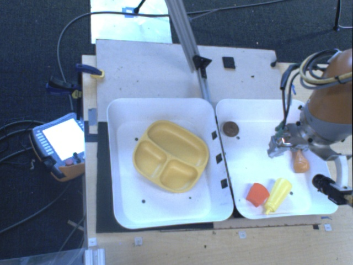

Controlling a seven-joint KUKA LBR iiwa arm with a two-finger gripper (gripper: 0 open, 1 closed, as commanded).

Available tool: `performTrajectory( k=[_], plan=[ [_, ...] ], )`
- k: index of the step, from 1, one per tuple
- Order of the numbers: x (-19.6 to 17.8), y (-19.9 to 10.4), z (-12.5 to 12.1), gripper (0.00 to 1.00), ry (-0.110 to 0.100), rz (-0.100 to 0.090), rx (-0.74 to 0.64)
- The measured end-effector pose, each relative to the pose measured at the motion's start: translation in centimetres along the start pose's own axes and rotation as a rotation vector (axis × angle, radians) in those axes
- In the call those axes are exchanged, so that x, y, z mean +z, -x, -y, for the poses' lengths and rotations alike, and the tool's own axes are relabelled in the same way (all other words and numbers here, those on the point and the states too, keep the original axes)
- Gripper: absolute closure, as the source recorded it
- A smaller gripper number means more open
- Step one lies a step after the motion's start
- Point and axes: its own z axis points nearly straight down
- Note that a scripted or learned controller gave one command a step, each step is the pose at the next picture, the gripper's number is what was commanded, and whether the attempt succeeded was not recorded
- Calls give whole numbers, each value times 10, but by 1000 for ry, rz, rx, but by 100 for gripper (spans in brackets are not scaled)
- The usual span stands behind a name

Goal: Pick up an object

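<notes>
The pincer (282, 146) is seen over the right bin (242, 164), its grip impossible to tell. An orange piece (300, 162) lies just beside it.

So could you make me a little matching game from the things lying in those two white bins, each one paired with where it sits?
Things:
1. yellow divided plate
2. brown round disc
3. red cup
4. yellow bottle

Places:
A. right bin, near its front edge, just left of the yellow bottle
B. right bin, far left corner
C. middle of the left bin
D. right bin, near its front edge, lying tilted beside the red cup

Pairs: 1-C, 2-B, 3-A, 4-D
</notes>
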Motion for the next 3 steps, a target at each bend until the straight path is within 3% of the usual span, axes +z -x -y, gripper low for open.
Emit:
performTrajectory(
  k=[1, 3],
  plan=[
    [-7, -50, -22, 100, -2, -2, -5],
    [17, -151, -52, 100, -4, -2, -4]
  ],
)
